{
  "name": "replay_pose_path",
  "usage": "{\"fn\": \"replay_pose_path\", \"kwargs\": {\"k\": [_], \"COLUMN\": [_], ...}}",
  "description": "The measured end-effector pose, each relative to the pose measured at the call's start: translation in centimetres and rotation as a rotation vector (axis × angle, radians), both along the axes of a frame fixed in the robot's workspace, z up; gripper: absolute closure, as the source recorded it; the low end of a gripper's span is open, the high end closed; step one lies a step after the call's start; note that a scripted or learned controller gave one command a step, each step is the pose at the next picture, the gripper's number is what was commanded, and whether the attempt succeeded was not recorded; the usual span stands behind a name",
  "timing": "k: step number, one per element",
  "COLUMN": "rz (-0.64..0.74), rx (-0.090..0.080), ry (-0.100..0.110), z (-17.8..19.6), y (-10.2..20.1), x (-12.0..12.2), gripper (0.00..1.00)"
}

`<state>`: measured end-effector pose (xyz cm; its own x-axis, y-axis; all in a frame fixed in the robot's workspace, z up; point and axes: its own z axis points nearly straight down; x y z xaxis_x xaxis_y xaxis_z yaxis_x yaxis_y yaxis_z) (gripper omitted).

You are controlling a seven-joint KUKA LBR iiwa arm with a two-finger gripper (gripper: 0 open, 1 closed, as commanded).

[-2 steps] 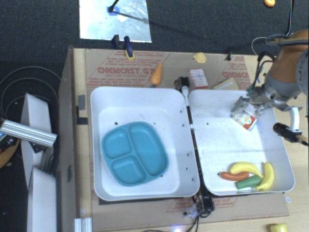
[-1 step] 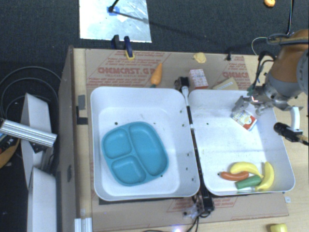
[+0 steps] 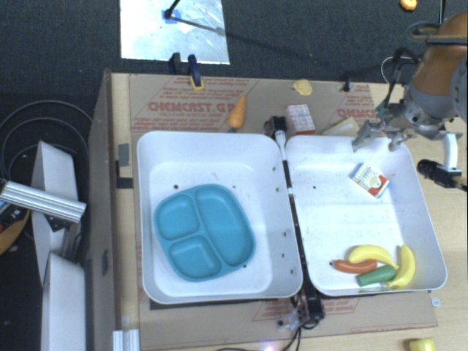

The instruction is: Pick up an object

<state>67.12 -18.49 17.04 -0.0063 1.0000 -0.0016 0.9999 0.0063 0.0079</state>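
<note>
The gripper (image 3: 378,139) hangs over the right bin's (image 3: 322,218) far rim, fingers spread apart, nothing between them. Just inside that rim lies a small white-and-orange carton (image 3: 368,180) — bare floor all round it. Down in the near corner, two bananas (image 3: 386,260), a hot dog (image 3: 352,265) and a green piece (image 3: 374,275) crowd the wall. The left bin (image 3: 157,167) holds a blue divided plate (image 3: 204,230).

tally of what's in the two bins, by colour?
Blue: 1, divided plate, left bin
Yellow: 2, bananas, right bin
Orange-red: 1, sausage-like piece
Green: 1, piece
White and red: 1, small box
Total: 6
</note>
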Motion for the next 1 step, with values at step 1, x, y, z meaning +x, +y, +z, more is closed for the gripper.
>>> {"fn": "replay_pose_path", "kwargs": {"k": [1], "rz": [-0.006], "rx": [0.000], "ry": [0.008], "z": [-1.21], "y": [-1.67], "x": [-2.71], "gripper": [0.00]}}
